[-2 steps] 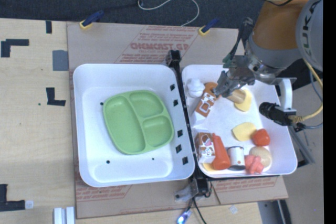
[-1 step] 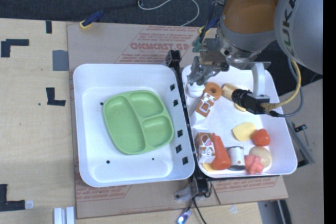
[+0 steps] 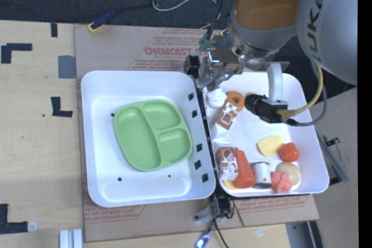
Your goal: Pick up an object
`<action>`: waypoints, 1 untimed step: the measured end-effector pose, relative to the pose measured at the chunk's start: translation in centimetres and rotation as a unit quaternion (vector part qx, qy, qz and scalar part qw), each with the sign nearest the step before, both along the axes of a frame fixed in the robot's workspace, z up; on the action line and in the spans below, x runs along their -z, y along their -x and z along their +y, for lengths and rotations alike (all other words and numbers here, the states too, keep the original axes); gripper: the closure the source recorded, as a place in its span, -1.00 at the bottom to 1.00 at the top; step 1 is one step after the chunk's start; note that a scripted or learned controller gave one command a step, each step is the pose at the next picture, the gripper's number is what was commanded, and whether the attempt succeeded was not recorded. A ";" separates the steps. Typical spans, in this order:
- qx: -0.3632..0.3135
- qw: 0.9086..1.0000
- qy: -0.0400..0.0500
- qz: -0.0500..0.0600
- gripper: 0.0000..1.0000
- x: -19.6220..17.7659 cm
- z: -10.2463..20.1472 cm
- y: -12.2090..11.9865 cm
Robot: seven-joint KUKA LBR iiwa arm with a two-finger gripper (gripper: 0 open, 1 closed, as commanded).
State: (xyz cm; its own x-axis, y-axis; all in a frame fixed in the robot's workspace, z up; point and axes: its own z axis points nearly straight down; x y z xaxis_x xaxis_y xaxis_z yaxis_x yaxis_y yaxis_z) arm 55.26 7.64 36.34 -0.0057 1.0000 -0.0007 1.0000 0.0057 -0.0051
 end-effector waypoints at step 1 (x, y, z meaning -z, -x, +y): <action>-0.001 1.000 0.000 0.002 1.00 0.6 6.0 4.3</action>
